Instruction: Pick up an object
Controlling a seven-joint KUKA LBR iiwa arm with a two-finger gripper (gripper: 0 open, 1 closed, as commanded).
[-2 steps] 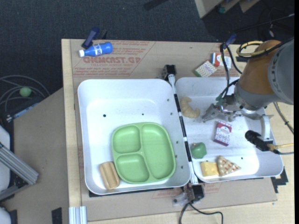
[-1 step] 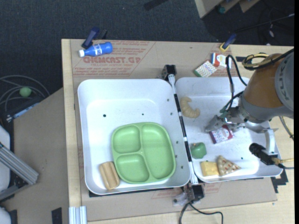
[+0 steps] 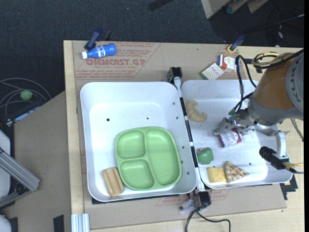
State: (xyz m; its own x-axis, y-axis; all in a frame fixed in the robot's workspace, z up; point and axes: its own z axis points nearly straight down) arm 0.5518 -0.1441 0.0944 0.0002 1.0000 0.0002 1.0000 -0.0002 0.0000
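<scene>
My gripper (image 3: 231,127) hangs low in the right bin (image 3: 212,92), directly over a red and white packet (image 3: 230,138) that lies on the bin floor. Its fingers point down at the packet's top edge; whether they touch it I cannot make out. A beige croissant (image 3: 196,111) lies at the bin's upper left. A green pepper (image 3: 205,154) sits by the left wall. A yellow cheese block (image 3: 216,174) and a pizza slice (image 3: 234,171) lie at the front.
The left bin (image 3: 96,105) holds a green divided plate (image 3: 147,157) and a tan bread piece (image 3: 112,181). On the bench behind the bins lie a blue bottle (image 3: 99,50) and a small printed box (image 3: 213,71). Cables run along the arm at the right.
</scene>
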